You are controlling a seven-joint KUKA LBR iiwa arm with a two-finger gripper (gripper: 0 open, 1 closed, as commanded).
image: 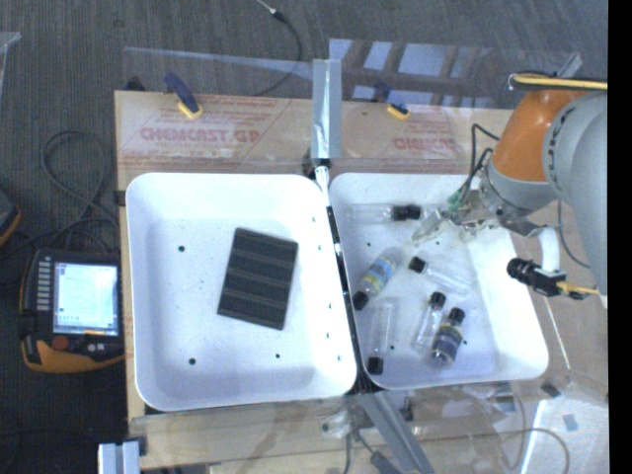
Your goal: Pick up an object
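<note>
Gripper [456,210]: over the right bin's [513,358] far edge, finger state cannot be told | Targets: small clear vials [375,276] with dark caps scattered in that bin; dark ridged slab [258,277] lies flat in the left bin [148,265] | Handling: vials likely light, rigid, slick, prone to roll; best pinched across the body, mid-length.

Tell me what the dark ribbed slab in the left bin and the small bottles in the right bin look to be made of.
The dark ribbed rectangular slab looks like matte black plastic or rubber: no glare, with parallel ridges across it. The small clear bottles with black caps look like glass or clear plastic: the white bin shows through their bodies, and the caps look like dull plastic. The view leaves the exact material open.
</note>
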